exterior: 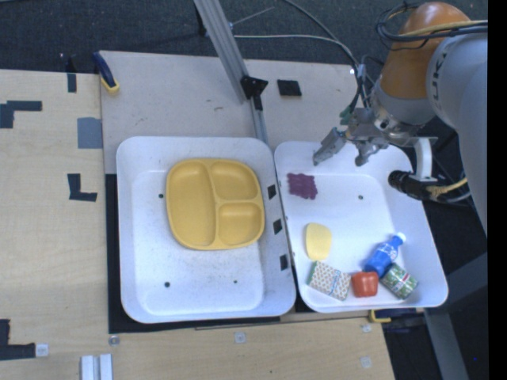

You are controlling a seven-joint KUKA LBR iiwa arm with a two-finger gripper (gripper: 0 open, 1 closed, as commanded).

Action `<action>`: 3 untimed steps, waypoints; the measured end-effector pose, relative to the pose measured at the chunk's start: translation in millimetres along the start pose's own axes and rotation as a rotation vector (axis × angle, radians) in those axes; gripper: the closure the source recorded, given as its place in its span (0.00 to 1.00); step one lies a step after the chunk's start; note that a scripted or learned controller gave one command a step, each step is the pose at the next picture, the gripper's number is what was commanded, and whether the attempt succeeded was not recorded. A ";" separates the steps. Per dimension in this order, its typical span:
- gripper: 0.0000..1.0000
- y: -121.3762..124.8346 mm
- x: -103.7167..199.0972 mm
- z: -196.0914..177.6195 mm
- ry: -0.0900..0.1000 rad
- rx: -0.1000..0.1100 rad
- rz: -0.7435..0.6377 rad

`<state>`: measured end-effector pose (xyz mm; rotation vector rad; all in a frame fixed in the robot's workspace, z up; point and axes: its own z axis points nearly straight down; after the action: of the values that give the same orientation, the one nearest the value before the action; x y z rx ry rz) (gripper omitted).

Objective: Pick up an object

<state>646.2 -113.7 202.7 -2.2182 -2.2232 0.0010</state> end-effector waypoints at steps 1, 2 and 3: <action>0.00 -8.3 -4.4 60.9 -0.001 0.006 0.002; 0.00 -9.2 -4.0 114.2 -0.001 0.003 0.001; 1.00 -8.2 -3.0 101.2 -0.001 0.000 0.000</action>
<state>637.9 -116.7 101.5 -2.2183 -2.2238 0.0018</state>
